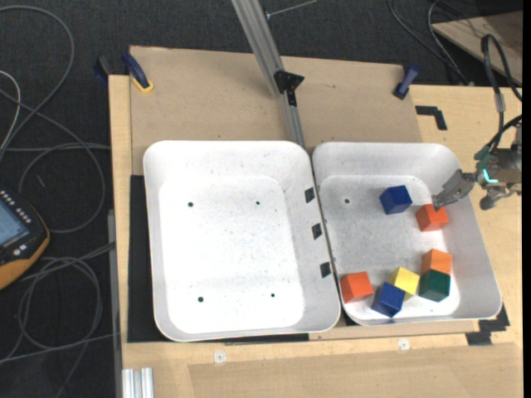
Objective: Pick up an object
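Quickly, left to right. Two white bins side by side: left bin, then right bin with all the blocks.

Counts seven blocks in the right bin:
- orange, three: near-left orange block, far orange block, right orange block
- blue, two: near blue block, far blue block
- yellow, one: yellow block
- green, one: green block

Gripper over the right bin's right side, tip just beside the far orange block, maybe touching. Cannot tell how far open. Holds nothing visible. Likely target: the far orange block, flat on the bin floor, far blue block near on its left.

Risks, as judgement:
- Could push the far orange block sideways instead of straddling it, given the tip at its upper right corner, not centred.
- Could shove it toward the far blue block and end with a closure on air.
- Could scrape the bin's right wall, being close to it.
- Near cluster packed tight: yellow, green, near blue and right orange touching or nearly so; could catch two at once or jam if aimed there instead.
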Motion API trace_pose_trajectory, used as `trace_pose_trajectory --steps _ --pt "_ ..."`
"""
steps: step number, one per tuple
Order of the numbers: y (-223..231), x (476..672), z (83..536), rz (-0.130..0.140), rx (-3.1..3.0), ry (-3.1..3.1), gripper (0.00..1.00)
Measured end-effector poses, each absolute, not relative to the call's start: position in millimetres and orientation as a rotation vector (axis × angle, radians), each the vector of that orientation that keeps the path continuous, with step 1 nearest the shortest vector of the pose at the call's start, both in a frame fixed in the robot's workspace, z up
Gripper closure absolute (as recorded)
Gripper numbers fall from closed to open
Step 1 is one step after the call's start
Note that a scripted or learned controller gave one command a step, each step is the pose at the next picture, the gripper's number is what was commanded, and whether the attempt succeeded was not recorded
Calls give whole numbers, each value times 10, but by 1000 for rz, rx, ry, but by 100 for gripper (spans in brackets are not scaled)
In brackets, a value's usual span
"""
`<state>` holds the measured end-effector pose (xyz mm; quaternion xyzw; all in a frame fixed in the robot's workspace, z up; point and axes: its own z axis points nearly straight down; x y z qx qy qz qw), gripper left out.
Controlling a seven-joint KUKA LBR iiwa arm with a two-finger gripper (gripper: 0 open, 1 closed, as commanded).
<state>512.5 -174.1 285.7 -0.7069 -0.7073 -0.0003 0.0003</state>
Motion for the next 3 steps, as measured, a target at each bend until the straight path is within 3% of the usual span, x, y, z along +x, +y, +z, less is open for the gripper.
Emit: trace_pose_trajectory --steps 2,3 --pt "-1680 5179 1608 5 -2216 -2216 0" --pt "-1738 5117 1012 4 -2218 -2216 0"
